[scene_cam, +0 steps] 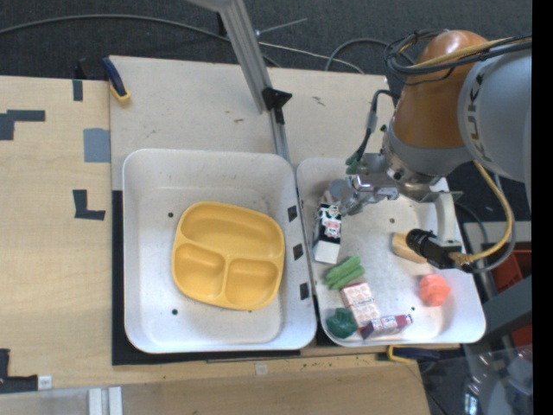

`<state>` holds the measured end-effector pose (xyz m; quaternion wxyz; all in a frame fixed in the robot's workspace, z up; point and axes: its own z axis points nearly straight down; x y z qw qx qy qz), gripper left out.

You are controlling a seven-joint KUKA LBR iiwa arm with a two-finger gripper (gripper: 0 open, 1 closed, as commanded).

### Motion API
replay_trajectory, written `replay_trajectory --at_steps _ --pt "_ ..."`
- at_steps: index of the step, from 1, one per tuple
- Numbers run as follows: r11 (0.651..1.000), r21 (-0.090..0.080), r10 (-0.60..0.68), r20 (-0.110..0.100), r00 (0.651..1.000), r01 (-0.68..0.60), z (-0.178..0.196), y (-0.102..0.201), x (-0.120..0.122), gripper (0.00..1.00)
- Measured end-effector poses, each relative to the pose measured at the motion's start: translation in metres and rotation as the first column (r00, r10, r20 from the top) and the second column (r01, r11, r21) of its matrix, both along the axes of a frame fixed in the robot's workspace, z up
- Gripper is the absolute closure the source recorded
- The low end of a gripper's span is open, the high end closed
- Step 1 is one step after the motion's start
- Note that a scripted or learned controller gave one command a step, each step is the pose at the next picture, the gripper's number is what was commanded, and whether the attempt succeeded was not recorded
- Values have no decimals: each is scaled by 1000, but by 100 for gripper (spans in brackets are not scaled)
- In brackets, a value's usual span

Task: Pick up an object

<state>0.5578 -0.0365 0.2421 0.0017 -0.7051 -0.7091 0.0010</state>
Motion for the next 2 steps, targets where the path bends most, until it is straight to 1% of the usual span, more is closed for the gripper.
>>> replay_trajectory --at_steps 1,2 --pt "1000 0 2 0 1000 -2 -12 61 -6 100" --pt "1000 0 0 0 1000 0 -15 103 -17 100"
